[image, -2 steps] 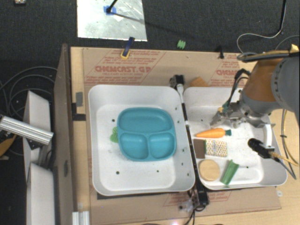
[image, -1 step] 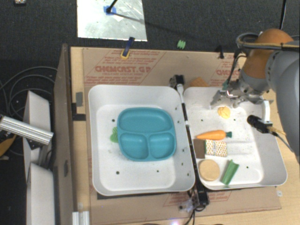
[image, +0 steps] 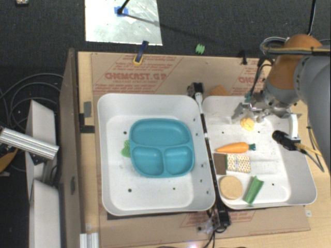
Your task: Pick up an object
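Observation:
My gripper (image: 253, 112) hangs over the far part of the right bin (image: 300, 185). Just below it lies a small yellow piece (image: 248, 123), which touches or nearly touches the gripper's tip. I cannot tell whether the piece is held. Nearer the front of this bin lie an orange carrot (image: 234, 148), a patterned square (image: 238, 163) with a brown block (image: 220, 164) beside it, a round tan disc (image: 231, 186) and a green stick (image: 253, 190).
The left bin (image: 111, 190) holds a blue divided plate (image: 160, 146), with a small green item (image: 125, 149) at the plate's left edge. A ridge (image: 206, 138) separates the two bins. The grey arm (image: 310, 71) comes in from the right.

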Motion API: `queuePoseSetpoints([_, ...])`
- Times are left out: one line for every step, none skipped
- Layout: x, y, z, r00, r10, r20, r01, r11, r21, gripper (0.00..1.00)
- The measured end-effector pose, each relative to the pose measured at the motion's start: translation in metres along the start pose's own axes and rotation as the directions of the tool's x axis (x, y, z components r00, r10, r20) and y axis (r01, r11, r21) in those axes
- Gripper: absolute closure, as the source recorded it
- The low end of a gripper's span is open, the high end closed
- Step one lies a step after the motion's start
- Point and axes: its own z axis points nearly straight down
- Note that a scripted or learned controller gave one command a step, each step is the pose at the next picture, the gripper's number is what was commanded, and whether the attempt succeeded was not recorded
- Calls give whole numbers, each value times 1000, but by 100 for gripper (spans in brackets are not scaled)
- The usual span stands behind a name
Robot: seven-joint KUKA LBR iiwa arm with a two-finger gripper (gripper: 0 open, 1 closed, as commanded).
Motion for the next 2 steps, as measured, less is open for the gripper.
queuePoseSetpoints([0,2,-12,1000,-3,1,3,1000,-5,100])
queuePoseSetpoints([0,1,-11,1000,-3,1,3,1000,-4,0])
